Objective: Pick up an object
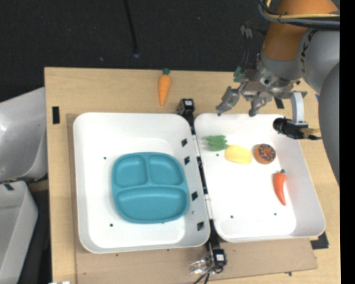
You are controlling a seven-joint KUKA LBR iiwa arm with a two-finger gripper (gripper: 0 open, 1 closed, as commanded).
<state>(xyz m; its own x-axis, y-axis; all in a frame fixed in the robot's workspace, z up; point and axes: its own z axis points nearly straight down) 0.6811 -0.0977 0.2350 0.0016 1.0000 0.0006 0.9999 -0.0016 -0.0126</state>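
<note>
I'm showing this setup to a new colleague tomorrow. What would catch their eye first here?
Probably the blue plate, alone in the left bin, and the orange-banded arm hanging its open gripper over the right bin's far edge. Then the small toys in that bin: a green leaf, lemon, donut and carrot, plus a second carrot out on the bench.

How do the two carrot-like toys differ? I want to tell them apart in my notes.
The carrot on the bench lies on bare wood beyond the bins; the carrot in the right bin lies on the bin's white floor. The bench one is orange with a green top; the bin one looks redder, and no green is plain on it. The bench one stands alone; the bin one lies near a brown round toy. Both are small, tapered and untouched.
</note>
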